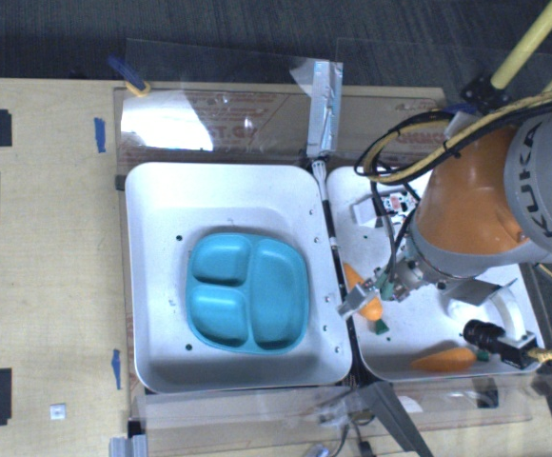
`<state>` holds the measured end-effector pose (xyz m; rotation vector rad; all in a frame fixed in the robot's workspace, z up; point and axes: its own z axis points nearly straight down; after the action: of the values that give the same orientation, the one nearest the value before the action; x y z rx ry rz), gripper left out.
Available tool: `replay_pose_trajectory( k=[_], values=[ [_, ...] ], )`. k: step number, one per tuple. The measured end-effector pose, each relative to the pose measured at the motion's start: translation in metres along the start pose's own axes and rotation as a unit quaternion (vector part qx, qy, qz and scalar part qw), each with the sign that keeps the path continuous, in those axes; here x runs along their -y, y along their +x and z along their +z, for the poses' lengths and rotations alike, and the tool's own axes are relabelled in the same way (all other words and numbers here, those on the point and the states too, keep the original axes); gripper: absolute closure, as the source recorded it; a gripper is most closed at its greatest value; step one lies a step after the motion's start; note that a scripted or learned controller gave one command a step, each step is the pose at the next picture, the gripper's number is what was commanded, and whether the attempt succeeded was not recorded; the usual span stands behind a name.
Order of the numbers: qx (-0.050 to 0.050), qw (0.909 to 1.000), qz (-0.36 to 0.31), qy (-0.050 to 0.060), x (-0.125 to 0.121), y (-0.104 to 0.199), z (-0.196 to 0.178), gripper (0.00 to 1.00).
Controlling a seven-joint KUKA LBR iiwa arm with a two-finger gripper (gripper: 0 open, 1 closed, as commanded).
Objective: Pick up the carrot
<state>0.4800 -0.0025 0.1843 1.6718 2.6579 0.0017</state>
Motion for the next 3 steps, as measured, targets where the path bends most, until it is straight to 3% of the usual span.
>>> replay_pose_trajectory(
  k=[1, 2, 3],
  values=[
    [0.001, 0.9375, 0.348, 0.001, 0.010, -0.052, 0.001, 0.00],
    [-0.001, 0.9997, 0.025, 0.002, 0.015, -0.031, 0.000, 0.00],
    [0.001, 0.9906, -0.137, 0.000, 0.017, -0.064, 0.000, 0.00]
  ],
)
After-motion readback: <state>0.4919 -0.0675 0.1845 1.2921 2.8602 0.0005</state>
